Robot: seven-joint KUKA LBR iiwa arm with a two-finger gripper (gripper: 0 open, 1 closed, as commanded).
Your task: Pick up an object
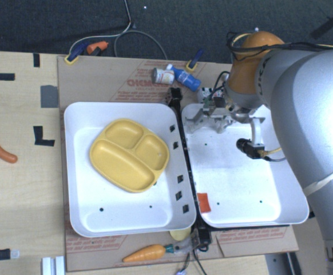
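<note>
Small orange block (203,202), seemingly well apart from gripper (212,119).

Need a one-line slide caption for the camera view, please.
KUKA arm's gripper low at right bin's far edge; yellow divided plate in left bin.
</note>
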